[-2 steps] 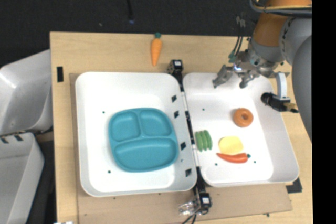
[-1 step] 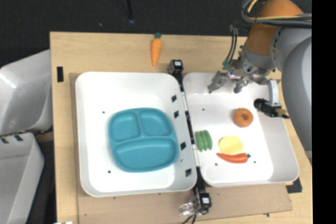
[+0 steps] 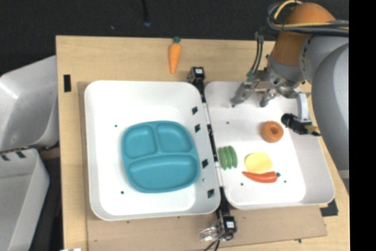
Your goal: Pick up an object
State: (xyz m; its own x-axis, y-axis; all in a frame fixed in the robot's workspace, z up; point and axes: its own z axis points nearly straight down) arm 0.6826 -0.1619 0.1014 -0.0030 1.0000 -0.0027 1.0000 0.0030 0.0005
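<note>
A robotics lab is indicated: a plywood bench (image 3: 117,59) is set against black backdrop, two white bins (image 3: 100,144) are clipped together on it, toy food is scattered around them, and cabling is seen beside.

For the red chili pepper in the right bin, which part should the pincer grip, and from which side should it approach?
Grip the red chili pepper at its thicker middle, coming straight down from above. It lies flat and stretches left to right, so the fingers should close across its narrow width. The yellow item sits right against its far side, leaving little room there, so I would place the fingers carefully.
</note>
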